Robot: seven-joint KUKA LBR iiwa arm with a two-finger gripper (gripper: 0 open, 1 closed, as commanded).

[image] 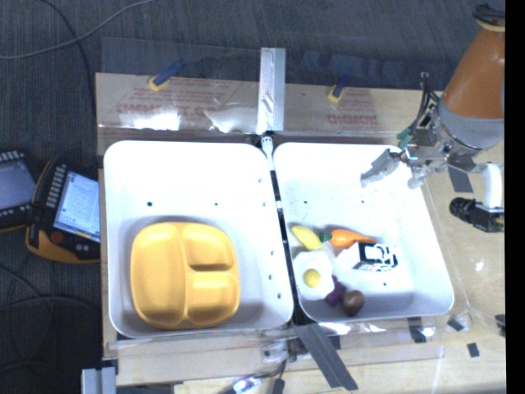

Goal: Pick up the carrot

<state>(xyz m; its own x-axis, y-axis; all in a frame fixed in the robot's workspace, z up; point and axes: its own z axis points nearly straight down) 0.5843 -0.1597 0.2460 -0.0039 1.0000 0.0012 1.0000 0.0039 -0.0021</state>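
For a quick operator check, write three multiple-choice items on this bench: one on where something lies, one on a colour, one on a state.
1. Where does the carrot lie?
A. in the right bin
B. in the left bin
C. on the yellow tray

2. What colour is the divided tray?
A. blue
B. yellow
C. red

3. How does the gripper stand to the carrot?
A. clamped on it
B. resting on it
C. apart from it, over the bin's far side

Answers: 1 A, the carrot sits beside the banana in the right bin. 2 B, the tray is plainly yellow. 3 C, bare white floor separates gripper and carrot.
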